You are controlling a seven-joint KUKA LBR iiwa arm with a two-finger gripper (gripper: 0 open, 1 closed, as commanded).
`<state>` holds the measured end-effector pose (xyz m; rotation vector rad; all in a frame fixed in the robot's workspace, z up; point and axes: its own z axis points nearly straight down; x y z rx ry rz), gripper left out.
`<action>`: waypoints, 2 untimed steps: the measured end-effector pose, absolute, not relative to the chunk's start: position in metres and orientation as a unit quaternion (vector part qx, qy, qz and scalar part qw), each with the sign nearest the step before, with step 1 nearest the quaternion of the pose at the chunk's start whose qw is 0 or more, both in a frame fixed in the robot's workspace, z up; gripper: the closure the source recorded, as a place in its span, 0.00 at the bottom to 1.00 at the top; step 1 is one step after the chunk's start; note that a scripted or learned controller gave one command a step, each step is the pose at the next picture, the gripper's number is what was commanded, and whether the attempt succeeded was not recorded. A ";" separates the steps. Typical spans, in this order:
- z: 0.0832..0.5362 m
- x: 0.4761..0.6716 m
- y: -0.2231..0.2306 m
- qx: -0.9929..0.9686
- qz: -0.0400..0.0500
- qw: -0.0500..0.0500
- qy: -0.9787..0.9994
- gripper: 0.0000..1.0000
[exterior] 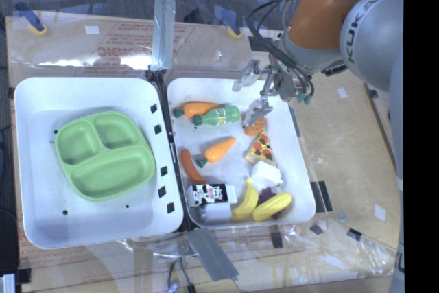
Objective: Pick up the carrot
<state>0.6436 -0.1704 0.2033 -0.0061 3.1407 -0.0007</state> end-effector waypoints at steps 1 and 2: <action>0.090 0.601 -0.123 -0.065 0.001 -0.002 0.998 0.00; 0.103 0.604 -0.122 -0.069 0.000 0.002 0.998 1.00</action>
